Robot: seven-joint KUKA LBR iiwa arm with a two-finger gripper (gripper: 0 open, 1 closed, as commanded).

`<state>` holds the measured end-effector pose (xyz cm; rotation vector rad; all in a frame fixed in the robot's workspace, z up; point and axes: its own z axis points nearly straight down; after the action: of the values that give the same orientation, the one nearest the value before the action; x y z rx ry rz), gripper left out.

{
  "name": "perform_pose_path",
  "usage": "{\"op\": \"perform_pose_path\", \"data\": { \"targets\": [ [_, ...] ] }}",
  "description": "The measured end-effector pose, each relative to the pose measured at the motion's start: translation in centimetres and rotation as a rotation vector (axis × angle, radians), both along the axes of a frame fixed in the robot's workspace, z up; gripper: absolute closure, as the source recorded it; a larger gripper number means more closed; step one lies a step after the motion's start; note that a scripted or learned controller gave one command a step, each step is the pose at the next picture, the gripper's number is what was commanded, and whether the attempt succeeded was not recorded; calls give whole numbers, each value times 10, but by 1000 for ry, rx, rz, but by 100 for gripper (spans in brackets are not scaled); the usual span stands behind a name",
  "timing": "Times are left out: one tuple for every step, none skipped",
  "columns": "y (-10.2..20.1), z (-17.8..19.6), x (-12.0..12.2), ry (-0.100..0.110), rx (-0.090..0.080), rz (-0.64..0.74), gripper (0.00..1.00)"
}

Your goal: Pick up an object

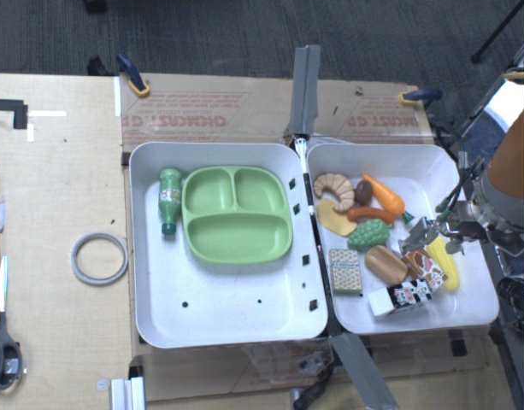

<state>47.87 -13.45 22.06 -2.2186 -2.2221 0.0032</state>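
1. The toy food lies in a heap in the right bin [475,310]: a croissant [333,186] at the upper left, a dark roundish piece [363,192] beside it, an orange carrot [384,195] slanting toward the right, a reddish sausage-like piece [371,213] under the carrot, a yellow slice [335,220] below the croissant, and a green broccoli-like piece [369,235] in the middle.
2. Lower in the same bin sit a small greenish packet [345,272], a brown bread-like roll [385,265], a printed carton [409,293] near the front wall, and a yellow corn cob [444,263] at the right.
3. The gripper [428,233] is low over the right side of this bin, just above the corn cob and the carton; whether its fingers are parted or closed cannot be told, and nothing is seen between them.
4. The left bin [236,314] touches the right one along the middle wall; it holds a green divided plate [237,213] and a green bottle [169,200] lying just left of the plate.
5. On the bench [48,195] to the left rest a roll of tape [100,257] and scissors [3,353] at the edge.
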Motion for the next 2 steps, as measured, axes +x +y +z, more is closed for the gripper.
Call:
{"op": "perform_pose_path", "data": {
  "targets": [
    [30,-122,0,-7,1,60,0],
    [37,-125,17,-8,-1,-1,0]
  ]
}}
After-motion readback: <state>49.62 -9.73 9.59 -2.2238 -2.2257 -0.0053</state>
